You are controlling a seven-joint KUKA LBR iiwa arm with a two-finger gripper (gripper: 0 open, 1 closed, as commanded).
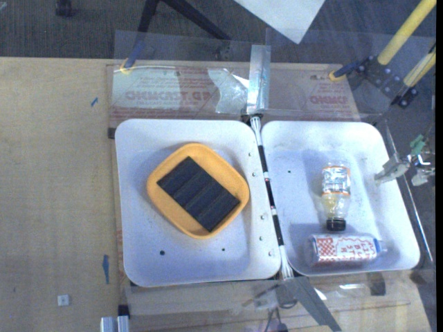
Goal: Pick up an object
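- Overhead, two shallow white bins sit side by side on a tan bench: the left bin (135,254) and the right bin (297,151), their inner rims touching along a central seam.
- Three loose objects lie in the bins, one on the left and two on the right.
- The left bin holds a single orange tray (166,206), turned at an angle near the bin's middle, with a dark ribbed panel (199,194) set in its top.
- The right bin holds one small clear bottle (336,194) with a black cap pointing toward the near edge and an amber band around its lower part; it lies right of the bin's centre.
- Just below the bottle's cap, one red-and-white patterned tube (346,248) lies crosswise along the near wall, close to the bottle; whether they touch cannot be told.
- At the right bin's far right rim, a pale metal tip, apparently the gripper (400,168), reaches in, well apart from both objects; whether it is open or closed cannot be told, and nothing shows in it.
- Clear plastic panels (180,92) with faint red lettering stand behind the bins.
- A black chair base (149,5) and yellow bars (408,23) stand beyond the bench.
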